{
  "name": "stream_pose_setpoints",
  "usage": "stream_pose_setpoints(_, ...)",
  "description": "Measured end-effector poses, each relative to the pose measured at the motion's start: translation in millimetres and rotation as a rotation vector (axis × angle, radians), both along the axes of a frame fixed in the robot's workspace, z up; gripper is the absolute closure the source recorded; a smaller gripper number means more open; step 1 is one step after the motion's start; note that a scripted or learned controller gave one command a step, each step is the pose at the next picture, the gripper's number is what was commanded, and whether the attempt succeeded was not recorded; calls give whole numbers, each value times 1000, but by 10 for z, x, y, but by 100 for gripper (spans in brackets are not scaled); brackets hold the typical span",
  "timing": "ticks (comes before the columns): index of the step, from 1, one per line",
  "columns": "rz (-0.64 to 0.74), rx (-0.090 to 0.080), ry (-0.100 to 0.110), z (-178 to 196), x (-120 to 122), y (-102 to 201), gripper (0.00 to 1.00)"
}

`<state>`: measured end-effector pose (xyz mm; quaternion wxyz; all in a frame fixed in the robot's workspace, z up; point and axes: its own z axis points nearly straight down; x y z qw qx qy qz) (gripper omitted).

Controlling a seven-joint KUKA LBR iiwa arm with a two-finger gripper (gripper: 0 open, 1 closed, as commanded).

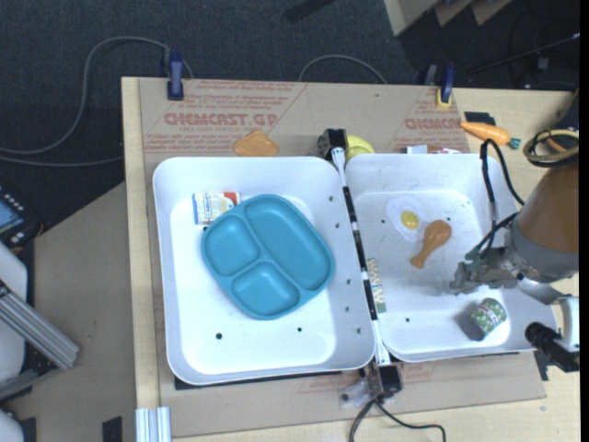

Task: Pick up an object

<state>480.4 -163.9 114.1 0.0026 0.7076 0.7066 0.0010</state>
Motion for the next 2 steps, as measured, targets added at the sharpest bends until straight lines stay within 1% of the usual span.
stream_pose_setpoints(1, 0, 1, 1, -7, -3, 2, 0)
stream_pose_setpoints(2, 6, 0, -3, -300, 1030, -83, 0)
